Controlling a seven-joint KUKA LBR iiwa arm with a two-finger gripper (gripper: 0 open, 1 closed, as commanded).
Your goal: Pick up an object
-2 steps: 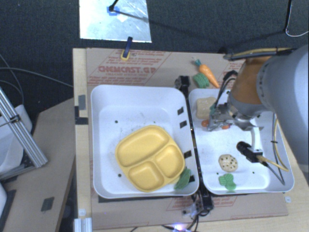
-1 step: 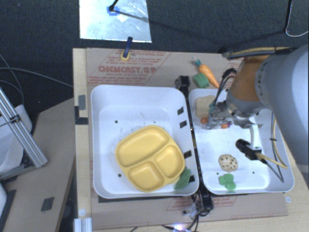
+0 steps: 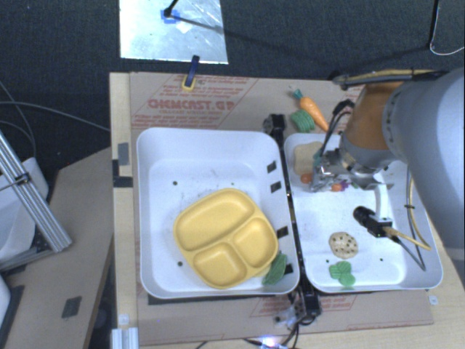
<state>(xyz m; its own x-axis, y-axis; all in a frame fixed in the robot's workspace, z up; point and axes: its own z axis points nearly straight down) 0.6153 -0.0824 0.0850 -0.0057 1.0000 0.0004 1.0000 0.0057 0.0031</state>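
My gripper (image 3: 322, 179) is down in the back left part of the right bin (image 3: 407, 267), under the grey arm with its orange band (image 3: 367, 118). A pale beige item (image 3: 305, 156) lies just behind it by the bin's back left corner. A small red piece (image 3: 306, 178) sits at its left side and a small orange piece (image 3: 337, 186) at its right. I see nothing between its tips. Nearer the front lie a speckled cookie (image 3: 343, 244) and a green leafy toy (image 3: 340, 271).
The left bin (image 3: 167, 158) holds a yellow divided plate (image 3: 226, 237), with a green leafy piece (image 3: 276, 269) at the plate's front right. A toy carrot (image 3: 311, 110) and a green piece (image 3: 301, 121) lie on the cardboard behind the right bin.
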